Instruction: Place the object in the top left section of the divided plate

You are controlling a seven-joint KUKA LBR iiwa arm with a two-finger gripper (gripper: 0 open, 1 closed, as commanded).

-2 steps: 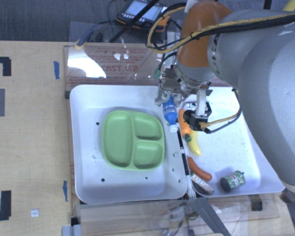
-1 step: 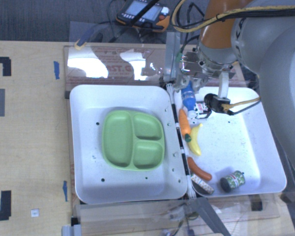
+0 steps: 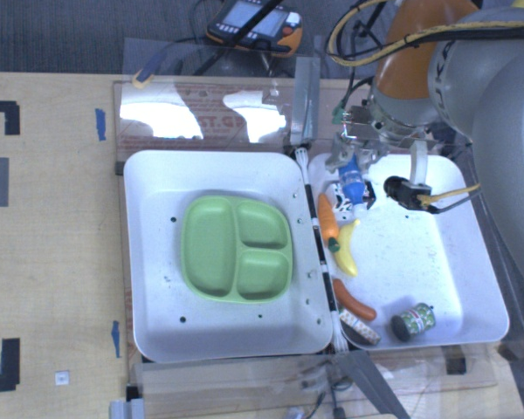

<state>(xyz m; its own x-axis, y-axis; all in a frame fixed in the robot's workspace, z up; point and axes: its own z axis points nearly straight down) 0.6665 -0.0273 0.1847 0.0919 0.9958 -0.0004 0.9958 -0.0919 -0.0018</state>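
A green divided plate (image 3: 201,250) lies in the middle of the left bin (image 3: 153,190), with one large section on its left and two smaller ones on its right, all bare. My gripper (image 3: 352,175) hangs over the far left corner of the right bin (image 3: 441,260). Right beneath it is a small blue object (image 3: 354,190), with a white piece (image 3: 342,204) beside it. The wrist hides how the gripper meets the blue object. An orange carrot (image 3: 329,220) and a yellow banana (image 3: 347,251) lie just in front of it, along the bin's left wall.
A reddish sausage (image 3: 355,301), a brush-like item (image 3: 360,328) and a green can (image 3: 414,320) lie near the right bin's front edge. A black part with a cable (image 3: 405,192) hangs right of the gripper. The divider wall (image 3: 314,234) separates the bins.
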